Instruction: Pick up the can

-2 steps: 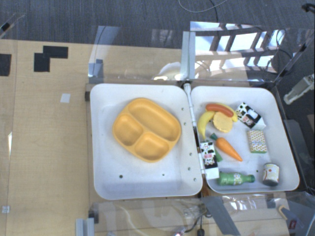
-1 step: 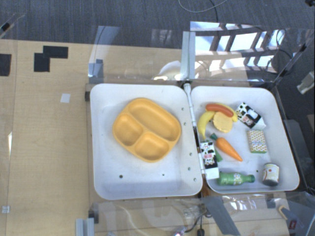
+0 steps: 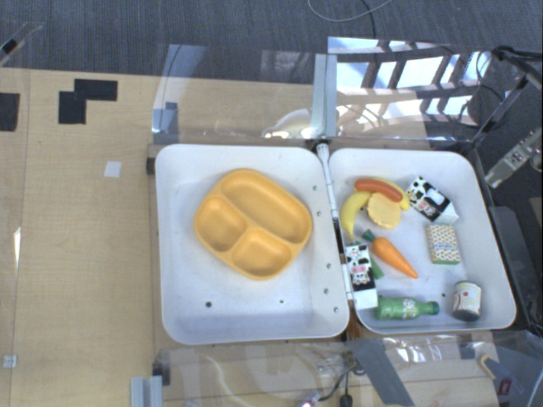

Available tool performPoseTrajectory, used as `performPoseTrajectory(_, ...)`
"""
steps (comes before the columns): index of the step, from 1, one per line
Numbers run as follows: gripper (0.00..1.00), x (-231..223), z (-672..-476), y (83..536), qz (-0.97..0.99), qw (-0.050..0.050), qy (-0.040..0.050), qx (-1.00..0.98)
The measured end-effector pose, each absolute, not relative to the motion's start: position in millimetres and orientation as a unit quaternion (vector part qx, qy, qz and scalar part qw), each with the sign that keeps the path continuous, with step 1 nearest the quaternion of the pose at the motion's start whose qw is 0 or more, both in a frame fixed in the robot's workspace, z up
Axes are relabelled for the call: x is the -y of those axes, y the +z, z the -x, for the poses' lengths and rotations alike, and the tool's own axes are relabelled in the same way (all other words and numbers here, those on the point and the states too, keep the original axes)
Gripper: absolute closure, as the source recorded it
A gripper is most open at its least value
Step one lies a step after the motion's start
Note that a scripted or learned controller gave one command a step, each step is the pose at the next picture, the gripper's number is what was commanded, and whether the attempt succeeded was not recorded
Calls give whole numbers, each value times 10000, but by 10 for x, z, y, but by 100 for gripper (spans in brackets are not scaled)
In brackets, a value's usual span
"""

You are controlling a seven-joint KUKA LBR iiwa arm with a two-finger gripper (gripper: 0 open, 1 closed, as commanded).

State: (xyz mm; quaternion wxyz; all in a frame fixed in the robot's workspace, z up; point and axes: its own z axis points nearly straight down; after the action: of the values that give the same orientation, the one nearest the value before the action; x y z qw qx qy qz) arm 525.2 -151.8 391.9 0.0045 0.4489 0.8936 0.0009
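The can (image 3: 466,300) is small, with a pale label and a dark top. It stands in the near right corner of the right bin (image 3: 477,195). A green bottle (image 3: 405,309) lies on its side just to the can's left, with a small gap between them. A patterned box (image 3: 443,244) sits just behind the can.
The right bin also holds a cow-print carton (image 3: 361,270) along its left wall, a carrot (image 3: 394,257), a banana (image 3: 352,213), a sausage (image 3: 379,188), a yellow round piece (image 3: 383,213) and a second cow-print carton (image 3: 427,199). A yellow divided plate (image 3: 253,223) lies in the left bin (image 3: 187,303).
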Motion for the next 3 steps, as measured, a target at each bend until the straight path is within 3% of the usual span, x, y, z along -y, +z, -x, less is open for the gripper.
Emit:
performPoseTrajectory(1, 0, 1519, -5252, 3920, -4491, 46, 9, -8935)
performPoseTrajectory(2, 0, 1245, -4887, 2871, -2243, 41, 4, -9745)
performPoseTrajectory(3, 100, 1240, -4913, 2998, -2253, 94, 8, -9743)
